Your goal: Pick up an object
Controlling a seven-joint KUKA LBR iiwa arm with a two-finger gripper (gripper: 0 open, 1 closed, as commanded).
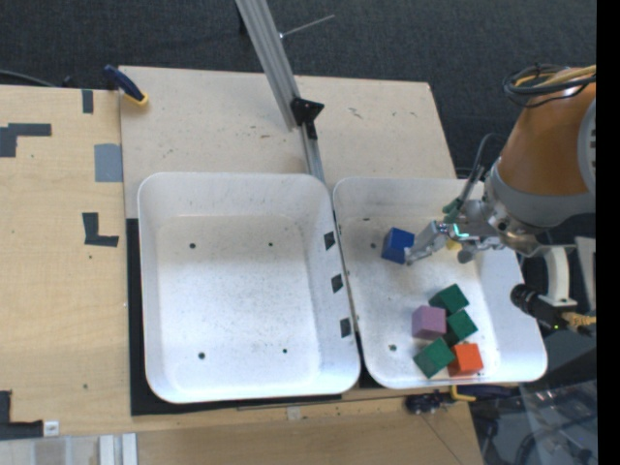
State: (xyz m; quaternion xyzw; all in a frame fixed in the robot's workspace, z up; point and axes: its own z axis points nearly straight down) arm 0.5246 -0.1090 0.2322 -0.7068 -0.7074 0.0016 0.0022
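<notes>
A blue cube lies in the upper middle of the right bin. My gripper reaches in from the right, low over the bin floor, its tip right beside the blue cube's right side. Whether it touches the cube I cannot tell. Toward the near right corner of that bin sits a cluster: a dark green cube, a purple cube, a green cube, another green cube and an orange cube.
The left bin stands beside the right one, sharing a raised rim. A slanted metal rail runs from the top down to the bins' junction. A blue and yellow tool lies on the bench at the far left.
</notes>
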